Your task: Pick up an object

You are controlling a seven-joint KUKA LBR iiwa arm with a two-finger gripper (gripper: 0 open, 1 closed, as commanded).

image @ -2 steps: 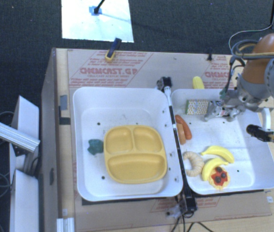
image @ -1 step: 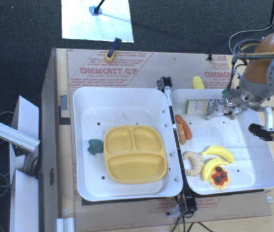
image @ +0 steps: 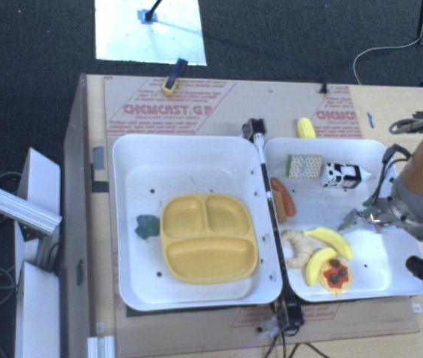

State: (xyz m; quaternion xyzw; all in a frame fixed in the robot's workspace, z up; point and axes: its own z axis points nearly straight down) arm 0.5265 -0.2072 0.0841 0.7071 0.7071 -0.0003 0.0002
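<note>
Lying curved | yellow banana [image: 330,239] | right bin [image: 379,271] | near tool [image: 362,220]

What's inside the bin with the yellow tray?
The left bin holds the yellow tray with bare compartments, and a small dark green thing beside it. Whatever lies under the tray is covered.

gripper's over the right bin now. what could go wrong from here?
1. The bananas, pizza slice toy and shrimp-like toy lie touching; a grasp there may catch two things or slip.
2. The gripper sits near the right bin's far side, by the arm; a descent could land on bare floor beside the bananas.
</note>
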